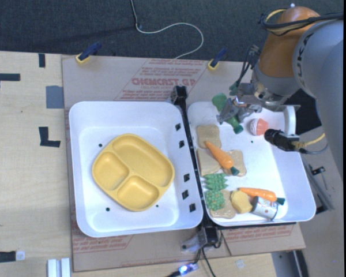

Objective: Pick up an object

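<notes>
- The gripper [235,109] is hanging over the far end of the right bin [294,180], near that bin's far-left corner, with a green object [226,109] showing around and under its tip.
- Whether the pincer is spread, pressed together or pinching the green object cannot be told; the metal tip is covering that spot.
- The green object looks like a small plastic toy: probably light, stiff and somewhat slick, so a hold across its narrowest part would likely be the safest.
- The arm [303,39] is reaching in from the right, its orange band above the wrist, with the wrist pointing down and leftward into the bin.
- Other candidates are lying in the same bin: a carrot [218,153] resting on a tan slice [208,135] along the left wall, a second carrot [258,194] toward the near-right corner, a yellow chunk [240,201] and a silver can [264,208] beside it, and green pieces [214,190] by the near-left wall.
- A small red-and-white piece [258,125] is sitting just right of the gripper.
- These toys all look light and rigid; the can's round side would likely be slippery.
- The left bin [83,120] is carrying a yellow divided plate [132,171] near its middle.
</notes>
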